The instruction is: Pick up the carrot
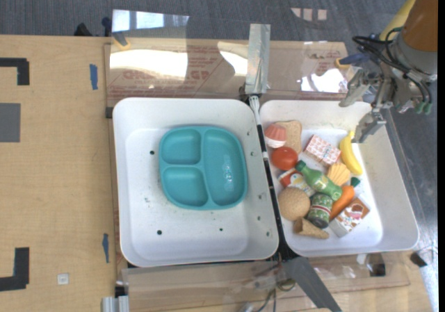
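My gripper (374, 117) hangs over the far right corner of the right bin (400, 185), with its fingers pointing down toward the rim area, and I see nothing between them. They look spread a little, so I read the gripper as open and empty. The nearest item is the banana (350, 153), lying just below the fingertips and slanting toward the front.

The carrot (342, 203) sits further along that same line, toward the front of the bin, well apart from the gripper. It lies at a slant, green tip (354, 182) up toward the banana and orange body running down-left. It is hemmed in: the green bottle (317, 180) lies just to its left, a dark can (320, 210) touches or nearly touches its lower end, and a small red-and-white carton (351, 215) presses against its right side (I cannot tell which of these actually overlap it).

To do this well I would travel high over the banana, stop above the carrot's orange middle, and turn the wrist so the fingers close across its narrow width rather than along its length. I judge the gap on either side to be tight, so a slow, straight descent matters; a finger landing on the carton or the can could shove the pile and roll the carrot away.
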`<control>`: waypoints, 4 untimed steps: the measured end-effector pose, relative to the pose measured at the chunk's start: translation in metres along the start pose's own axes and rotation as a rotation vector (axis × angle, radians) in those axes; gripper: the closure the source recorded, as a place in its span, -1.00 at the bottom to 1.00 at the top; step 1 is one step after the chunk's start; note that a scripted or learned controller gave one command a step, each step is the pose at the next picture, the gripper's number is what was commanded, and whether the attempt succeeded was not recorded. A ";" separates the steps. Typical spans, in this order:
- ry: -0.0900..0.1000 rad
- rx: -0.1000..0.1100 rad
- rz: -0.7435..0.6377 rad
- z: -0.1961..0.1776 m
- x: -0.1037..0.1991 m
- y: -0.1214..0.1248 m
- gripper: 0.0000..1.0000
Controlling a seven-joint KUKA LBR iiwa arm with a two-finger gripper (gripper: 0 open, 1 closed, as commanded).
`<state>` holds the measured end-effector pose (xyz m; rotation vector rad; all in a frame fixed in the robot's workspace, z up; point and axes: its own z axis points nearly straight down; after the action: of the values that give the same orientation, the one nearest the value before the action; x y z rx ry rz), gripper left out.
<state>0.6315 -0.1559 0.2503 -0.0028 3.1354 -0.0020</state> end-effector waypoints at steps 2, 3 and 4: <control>-0.003 0.001 0.081 0.160 0.093 -0.039 -1.00; -0.026 0.006 0.055 0.157 0.143 -0.058 -1.00; -0.027 0.006 0.052 0.147 0.142 -0.056 1.00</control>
<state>0.4906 -0.2126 0.1022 0.0782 3.1071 -0.0114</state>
